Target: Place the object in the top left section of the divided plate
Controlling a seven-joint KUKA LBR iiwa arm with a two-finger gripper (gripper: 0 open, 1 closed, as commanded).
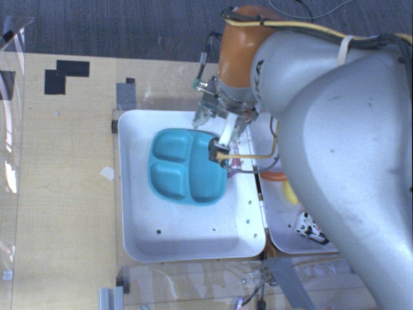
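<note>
Over the left bin (187,231), the gripper (213,118) is hovering at the divided plate's (187,170) upper right rim. Whether it is gripping anything cannot be told. It should be centring over the top left section (173,145) before releasing.

Blue plate (184,168) in left bin (137,199); tool (210,119) seemingly over its far edge.

I read even, diffuse overhead light with a cool cast, soft shadow along the near wall of the left bin (187,247), faint glare on the clear panel (10,141) at left, and the close arm (342,147) slightly blurred.
</note>
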